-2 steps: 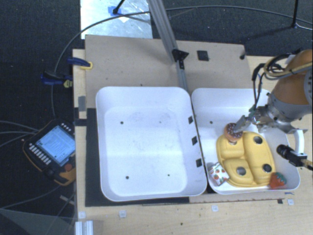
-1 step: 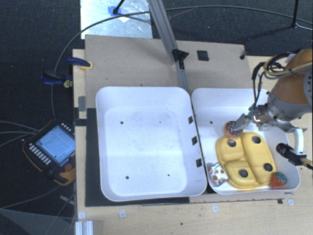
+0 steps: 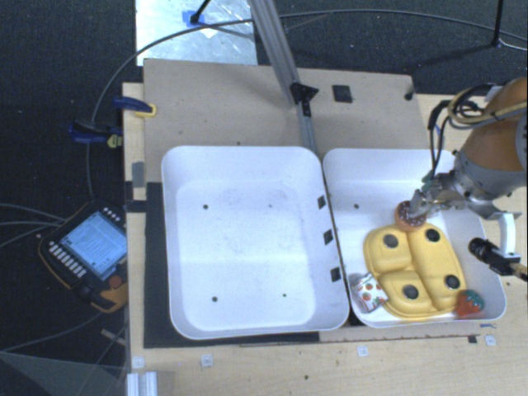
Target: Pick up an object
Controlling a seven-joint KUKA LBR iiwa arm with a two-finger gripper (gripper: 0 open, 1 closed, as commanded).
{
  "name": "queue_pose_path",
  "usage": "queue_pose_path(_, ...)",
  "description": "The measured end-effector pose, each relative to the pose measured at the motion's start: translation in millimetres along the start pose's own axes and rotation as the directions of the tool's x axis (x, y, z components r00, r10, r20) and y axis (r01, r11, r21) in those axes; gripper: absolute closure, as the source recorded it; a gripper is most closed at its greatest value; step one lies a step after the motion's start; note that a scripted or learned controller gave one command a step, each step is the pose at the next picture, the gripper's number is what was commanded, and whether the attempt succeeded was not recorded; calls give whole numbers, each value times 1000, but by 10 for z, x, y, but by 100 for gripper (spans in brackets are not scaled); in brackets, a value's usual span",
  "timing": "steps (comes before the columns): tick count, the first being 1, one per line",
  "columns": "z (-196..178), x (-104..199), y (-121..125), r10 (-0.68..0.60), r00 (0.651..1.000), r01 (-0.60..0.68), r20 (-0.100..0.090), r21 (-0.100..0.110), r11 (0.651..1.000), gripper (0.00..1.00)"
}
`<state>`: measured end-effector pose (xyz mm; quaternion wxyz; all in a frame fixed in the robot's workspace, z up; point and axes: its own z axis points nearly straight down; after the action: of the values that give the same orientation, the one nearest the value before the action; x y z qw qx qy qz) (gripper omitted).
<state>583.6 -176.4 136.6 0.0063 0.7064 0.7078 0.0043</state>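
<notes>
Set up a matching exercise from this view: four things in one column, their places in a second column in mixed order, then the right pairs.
Things:
1. yellow tray
2. red toy
3. gripper
4. handheld pendant

Places:
A. on the dark floor left of the bench
B. lower right corner of the right bin
C. at the yellow tray's upper edge, over a small brownish object
D. lying in the lower half of the right bin

Pairs: 1-D, 2-B, 3-C, 4-A

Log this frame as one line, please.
arm: over right white bin | gripper: at small brown round object | adjacent: yellow moulded plastic tray
</notes>
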Motion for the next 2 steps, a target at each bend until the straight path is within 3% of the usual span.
queue_pose_path(2, -916, 68, 22, -4, 1000, 4, -2, 9, 1000, 100)
